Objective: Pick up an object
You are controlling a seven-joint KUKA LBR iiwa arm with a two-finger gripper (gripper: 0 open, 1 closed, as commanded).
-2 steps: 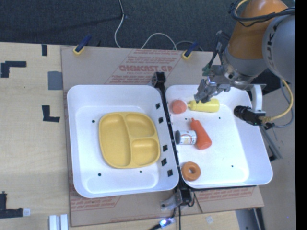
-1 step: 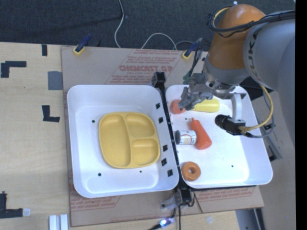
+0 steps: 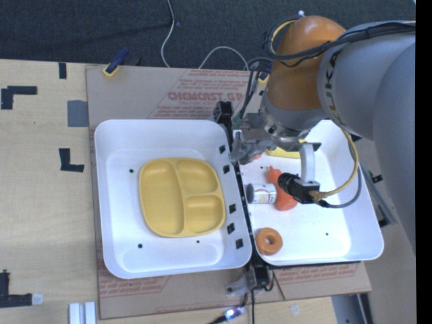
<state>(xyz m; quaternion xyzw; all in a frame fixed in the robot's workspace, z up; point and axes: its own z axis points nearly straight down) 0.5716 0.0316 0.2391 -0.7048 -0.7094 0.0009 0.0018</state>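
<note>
One yellow divided plate fills the left bin; the right bin holds one doughnut, one small bottle, and one orange carrot-like piece. The gripper hangs at the bins' shared edge.

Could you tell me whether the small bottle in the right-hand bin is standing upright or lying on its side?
Lying on its side. The small bottle rests lengthwise on the floor of the right bin, near the divider between the bins.

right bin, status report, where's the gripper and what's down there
Gripper low over right bin, near the divider. Nothing seen held. Small bottle, orange piece, donut loose in bin. Yellow tray in left bin.
</note>
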